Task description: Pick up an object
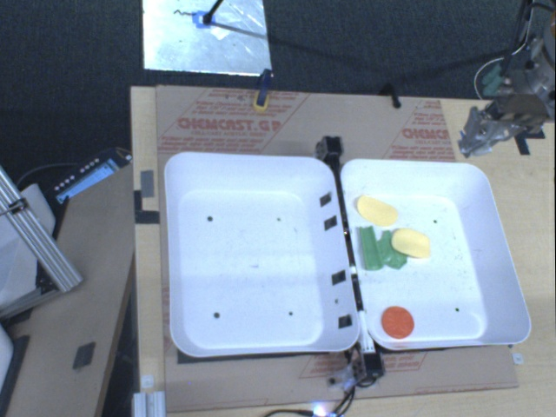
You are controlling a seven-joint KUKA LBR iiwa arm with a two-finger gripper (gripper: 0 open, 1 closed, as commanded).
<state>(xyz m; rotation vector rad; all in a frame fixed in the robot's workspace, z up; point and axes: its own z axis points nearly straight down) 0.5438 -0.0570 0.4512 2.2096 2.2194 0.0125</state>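
Four objects lie in the right bin (499,233), down-left of the pincer (478,137): two yellow pieces (377,209), one green piece (377,248), one orange disc (398,321). Pincer opening cannot be determined.

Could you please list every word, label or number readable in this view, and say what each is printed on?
"CHEMCAST GP", in red, on the brown board under the two bins, at its upper left.
The same red lettering repeats at the board's upper right and along its lower edge, but there it is too blurred or cut off to read surely.
The small dark device left of the bench carries marks too small to read.
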